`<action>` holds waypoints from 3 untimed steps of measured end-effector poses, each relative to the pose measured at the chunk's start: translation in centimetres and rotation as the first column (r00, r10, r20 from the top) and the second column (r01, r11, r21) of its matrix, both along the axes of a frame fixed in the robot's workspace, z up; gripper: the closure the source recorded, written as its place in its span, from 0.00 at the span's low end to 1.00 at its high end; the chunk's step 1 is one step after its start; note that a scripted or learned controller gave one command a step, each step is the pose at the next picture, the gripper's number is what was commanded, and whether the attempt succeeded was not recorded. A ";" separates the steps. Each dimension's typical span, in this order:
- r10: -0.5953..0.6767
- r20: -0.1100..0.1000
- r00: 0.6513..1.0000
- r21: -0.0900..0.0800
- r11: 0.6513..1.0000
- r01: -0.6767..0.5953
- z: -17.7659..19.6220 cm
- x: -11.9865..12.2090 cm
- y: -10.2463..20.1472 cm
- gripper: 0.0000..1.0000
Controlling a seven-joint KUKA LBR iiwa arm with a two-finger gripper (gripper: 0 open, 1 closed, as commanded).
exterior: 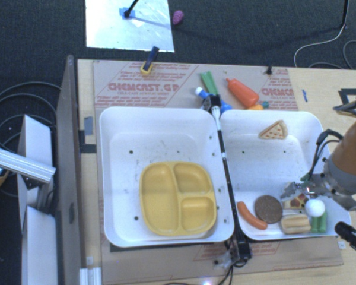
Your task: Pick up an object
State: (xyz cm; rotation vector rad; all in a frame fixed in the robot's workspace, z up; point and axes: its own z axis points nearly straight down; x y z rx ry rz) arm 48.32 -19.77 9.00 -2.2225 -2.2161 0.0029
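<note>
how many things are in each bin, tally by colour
Left bin:
yellow: 1, the divided plastic tray

Right bin:
tan: 2, the toy pizza wedge and toy bread roll
orange: 1, the toy sausage
brown: 1, the round disc
white: 1, the small ball
green: 1, the short piece

Total: 7

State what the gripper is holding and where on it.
Cannot be told. The gripper sits low over the cluster of small items at the right bin's near corner, and nothing is clearly seen in its grasp.
</note>
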 end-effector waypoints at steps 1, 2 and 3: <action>0.012 0.010 1.000 -0.001 1.000 -0.012 -0.5 6.6 3.4 0.00; 0.010 0.012 1.000 -0.003 1.000 -0.010 -0.5 12.9 3.4 0.00; 0.004 -0.014 1.000 -0.002 1.000 -0.004 -0.4 18.4 4.8 0.00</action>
